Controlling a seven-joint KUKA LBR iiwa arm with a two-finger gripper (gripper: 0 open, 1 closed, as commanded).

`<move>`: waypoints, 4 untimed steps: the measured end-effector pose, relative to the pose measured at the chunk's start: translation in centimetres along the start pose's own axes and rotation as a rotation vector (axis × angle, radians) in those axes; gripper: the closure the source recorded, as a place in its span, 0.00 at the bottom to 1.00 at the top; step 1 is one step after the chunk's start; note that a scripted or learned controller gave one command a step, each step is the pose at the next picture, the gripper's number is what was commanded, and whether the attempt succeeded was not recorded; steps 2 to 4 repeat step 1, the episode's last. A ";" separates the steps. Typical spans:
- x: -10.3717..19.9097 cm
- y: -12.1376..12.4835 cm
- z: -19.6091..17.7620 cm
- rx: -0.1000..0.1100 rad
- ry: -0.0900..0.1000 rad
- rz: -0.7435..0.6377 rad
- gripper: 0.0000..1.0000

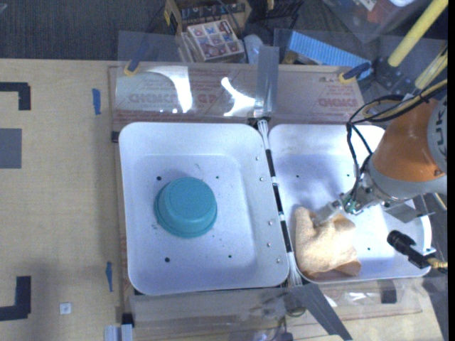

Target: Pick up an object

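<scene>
Fingers (331,214) on tan crumpled cloth (323,245), right bin (313,155)

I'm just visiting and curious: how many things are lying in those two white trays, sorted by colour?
Teal: 1, the upturned bowl in the left bin.
Tan: 1, the soft cloth-like lump in the right bin, with the gripper at its top edge.
Total: 2

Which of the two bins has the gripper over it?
The right bin, the one holding the tan cloth. The gripper sits at that cloth's top edge. The left bin holds a teal bowl.
</scene>
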State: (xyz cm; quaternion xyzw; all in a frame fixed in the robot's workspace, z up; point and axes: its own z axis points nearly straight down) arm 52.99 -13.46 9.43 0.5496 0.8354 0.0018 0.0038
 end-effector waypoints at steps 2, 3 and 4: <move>-0.1 0.0 -1.0 -0.004 -0.001 0.004 1.00; -0.1 0.0 -1.0 -0.004 -0.001 0.004 1.00; -0.1 0.0 -1.0 -0.004 -0.001 0.004 1.00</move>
